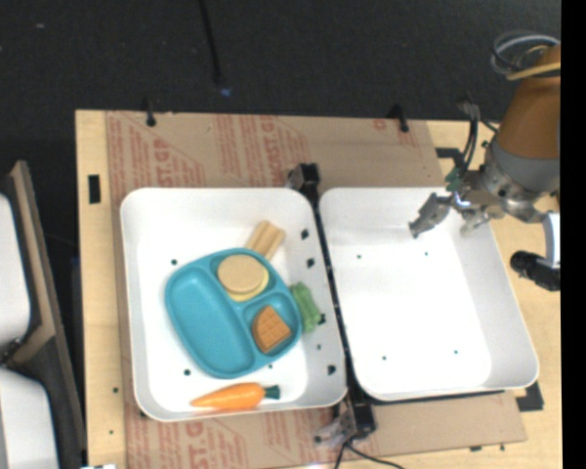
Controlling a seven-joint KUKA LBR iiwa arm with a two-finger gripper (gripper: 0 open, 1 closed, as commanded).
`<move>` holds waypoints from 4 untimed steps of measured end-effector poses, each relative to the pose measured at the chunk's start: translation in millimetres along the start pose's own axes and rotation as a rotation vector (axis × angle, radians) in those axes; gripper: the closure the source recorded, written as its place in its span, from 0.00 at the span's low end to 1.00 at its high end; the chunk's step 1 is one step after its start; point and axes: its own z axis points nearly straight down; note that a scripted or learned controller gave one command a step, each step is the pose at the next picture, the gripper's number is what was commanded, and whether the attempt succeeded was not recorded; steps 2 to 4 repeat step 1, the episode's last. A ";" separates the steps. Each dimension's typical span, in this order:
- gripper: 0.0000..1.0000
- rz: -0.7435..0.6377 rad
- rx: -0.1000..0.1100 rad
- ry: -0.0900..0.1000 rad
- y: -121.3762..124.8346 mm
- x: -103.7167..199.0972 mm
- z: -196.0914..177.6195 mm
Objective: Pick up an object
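Observation:
My gripper (447, 219) hangs over the far right corner of the right bin (425, 360), open, with nothing between its fingers (423, 221). The objects all lie in the left bin (146, 262). A blue divided tray (207, 320) there carries a round tan biscuit (243, 275) and a brown toast piece (272, 329). A tan wooden block (267, 237) rests just behind the tray. A green piece (306, 307) lies at its right edge. An orange carrot (236, 396) lies along the bin's near wall.
The arm's orange band and grey wrist (527, 135) stand above the right bin's far right corner. Black clamps (304, 177) sit where the two bins meet. The bins rest on a cardboard-covered bench (225, 145).

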 end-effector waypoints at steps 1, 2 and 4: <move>0.00 0.001 0.007 0.001 73.3 -49.3 66.3; 0.00 0.001 0.007 0.001 73.3 -49.3 66.3; 0.00 0.001 0.007 0.001 73.3 -49.3 66.3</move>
